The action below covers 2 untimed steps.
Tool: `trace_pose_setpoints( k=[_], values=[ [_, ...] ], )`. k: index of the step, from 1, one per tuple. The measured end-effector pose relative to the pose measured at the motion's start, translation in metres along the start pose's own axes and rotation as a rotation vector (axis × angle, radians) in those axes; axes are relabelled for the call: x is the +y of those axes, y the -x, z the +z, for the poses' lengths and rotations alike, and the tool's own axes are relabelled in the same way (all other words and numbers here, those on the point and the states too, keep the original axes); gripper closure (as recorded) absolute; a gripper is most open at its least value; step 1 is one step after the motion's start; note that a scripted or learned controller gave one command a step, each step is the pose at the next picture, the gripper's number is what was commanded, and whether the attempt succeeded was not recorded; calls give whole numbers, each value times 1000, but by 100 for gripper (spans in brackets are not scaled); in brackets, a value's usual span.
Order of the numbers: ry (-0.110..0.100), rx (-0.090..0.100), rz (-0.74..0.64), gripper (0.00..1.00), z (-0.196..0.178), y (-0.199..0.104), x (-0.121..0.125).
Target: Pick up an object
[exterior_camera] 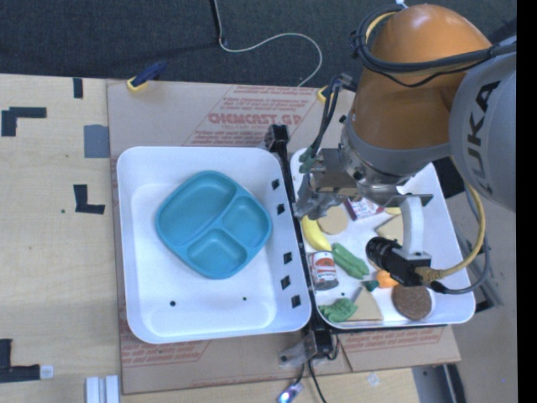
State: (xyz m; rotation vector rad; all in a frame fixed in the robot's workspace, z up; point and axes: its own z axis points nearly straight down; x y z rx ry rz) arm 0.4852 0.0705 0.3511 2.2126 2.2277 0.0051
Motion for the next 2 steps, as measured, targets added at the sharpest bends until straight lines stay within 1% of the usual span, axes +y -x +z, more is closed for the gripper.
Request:
trace_pose_setpoints(
  k=[1, 2],
  values=[
    [-15, -3, 3, 100, 80, -22, -2],
    [10, 0, 2, 100, -79, -31, 15]
  ],
)
